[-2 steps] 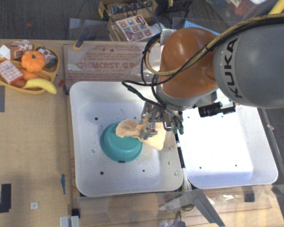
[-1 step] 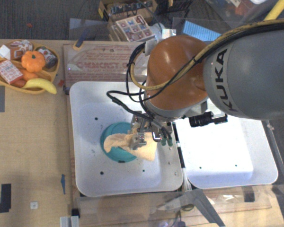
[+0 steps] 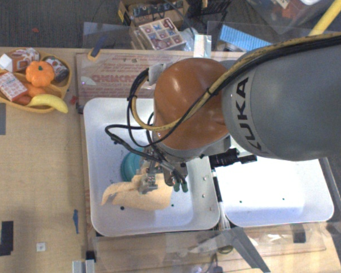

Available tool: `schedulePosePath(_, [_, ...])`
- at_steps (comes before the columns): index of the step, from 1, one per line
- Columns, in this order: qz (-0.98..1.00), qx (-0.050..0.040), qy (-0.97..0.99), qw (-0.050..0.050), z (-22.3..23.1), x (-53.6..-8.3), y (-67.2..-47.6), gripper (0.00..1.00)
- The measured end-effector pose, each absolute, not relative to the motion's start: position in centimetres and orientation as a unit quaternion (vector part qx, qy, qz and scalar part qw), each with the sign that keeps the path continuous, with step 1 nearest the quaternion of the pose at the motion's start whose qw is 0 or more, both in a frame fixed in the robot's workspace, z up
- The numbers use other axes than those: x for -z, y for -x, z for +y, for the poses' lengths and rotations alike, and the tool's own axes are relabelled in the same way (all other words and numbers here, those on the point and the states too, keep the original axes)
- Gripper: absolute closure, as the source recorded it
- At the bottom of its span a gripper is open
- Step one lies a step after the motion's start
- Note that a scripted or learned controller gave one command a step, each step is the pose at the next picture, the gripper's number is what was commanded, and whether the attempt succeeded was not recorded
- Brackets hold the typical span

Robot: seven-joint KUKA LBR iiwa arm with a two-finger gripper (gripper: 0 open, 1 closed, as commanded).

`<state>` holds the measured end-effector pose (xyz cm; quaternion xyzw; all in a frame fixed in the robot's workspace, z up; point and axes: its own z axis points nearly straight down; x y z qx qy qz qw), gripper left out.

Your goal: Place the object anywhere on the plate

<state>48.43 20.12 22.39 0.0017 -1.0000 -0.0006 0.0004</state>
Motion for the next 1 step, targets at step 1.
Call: schedulePosePath(1, [-1.0, 0.0007, -0.002, 0.0, 20.1, -22.41, -48.45, 0.0])
